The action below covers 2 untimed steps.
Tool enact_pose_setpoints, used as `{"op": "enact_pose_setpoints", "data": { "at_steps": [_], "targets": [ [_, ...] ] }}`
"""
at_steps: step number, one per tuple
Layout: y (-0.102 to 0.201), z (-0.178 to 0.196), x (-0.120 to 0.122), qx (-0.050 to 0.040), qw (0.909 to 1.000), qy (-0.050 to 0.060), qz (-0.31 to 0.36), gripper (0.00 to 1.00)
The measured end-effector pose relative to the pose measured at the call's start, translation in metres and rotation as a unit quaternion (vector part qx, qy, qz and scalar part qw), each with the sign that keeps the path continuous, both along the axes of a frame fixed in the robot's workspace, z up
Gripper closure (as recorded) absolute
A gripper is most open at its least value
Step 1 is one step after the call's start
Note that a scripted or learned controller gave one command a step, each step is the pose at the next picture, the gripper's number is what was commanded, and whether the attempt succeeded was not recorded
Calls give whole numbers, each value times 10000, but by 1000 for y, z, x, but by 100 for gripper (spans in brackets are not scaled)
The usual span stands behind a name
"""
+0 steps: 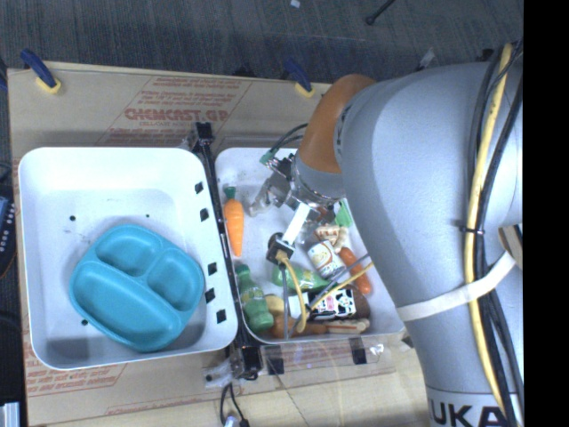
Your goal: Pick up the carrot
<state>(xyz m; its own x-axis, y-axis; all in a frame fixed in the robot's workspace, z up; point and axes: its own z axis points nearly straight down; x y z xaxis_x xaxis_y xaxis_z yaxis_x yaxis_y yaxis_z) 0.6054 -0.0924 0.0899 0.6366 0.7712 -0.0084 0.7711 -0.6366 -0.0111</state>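
Observation:
The orange carrot [234, 225] lies lengthwise against the left wall of the right bin [233, 163], its green top pointing to the far side. My gripper [260, 198] hangs low over the far part of this bin, just right of the carrot's upper end and apart from it. Nothing shows between the gripper and the carrot. The grey arm with its orange band covers the bin's right side.
The left bin [53, 172] holds a blue compartment plate [135, 283]. Near the right bin's front lie a green bottle [253, 297], a small labelled bottle [324, 259], a black-and-white patterned item [335, 303] and an orange-red piece [357, 271], crowded together.

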Motion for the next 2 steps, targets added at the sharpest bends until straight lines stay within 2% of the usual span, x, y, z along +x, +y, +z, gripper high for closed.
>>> {"op": "enact_pose_setpoints", "data": {
  "at_steps": [1,2],
  "targets": [
    [1,10,0,25,10000,27,36,100],
    [78,103,-9,-6,9913,-30,-1319,100]
  ]
}}
